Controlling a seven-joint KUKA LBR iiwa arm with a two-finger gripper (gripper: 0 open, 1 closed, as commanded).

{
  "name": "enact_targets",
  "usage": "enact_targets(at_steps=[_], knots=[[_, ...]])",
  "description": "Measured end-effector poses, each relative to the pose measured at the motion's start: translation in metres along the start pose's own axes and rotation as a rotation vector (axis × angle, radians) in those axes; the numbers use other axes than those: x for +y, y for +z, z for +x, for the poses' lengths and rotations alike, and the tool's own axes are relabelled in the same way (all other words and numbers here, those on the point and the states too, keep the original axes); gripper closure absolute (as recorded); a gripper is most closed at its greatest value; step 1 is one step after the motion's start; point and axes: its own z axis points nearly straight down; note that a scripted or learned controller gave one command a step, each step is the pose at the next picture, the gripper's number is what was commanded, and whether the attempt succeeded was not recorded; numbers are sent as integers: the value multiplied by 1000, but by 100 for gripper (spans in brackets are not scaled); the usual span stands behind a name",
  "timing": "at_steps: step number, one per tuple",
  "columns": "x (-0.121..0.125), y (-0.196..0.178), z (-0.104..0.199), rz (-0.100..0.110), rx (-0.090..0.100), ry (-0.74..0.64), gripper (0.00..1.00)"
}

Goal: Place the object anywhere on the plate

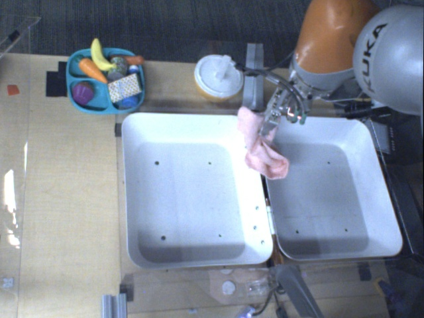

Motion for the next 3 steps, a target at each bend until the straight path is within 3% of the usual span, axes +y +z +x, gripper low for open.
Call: enact_targets(at_steps=[1,3], knots=[[52,4,15,-2,-1,-366,100],[156,-12,61,-4,-1,-369,100]])
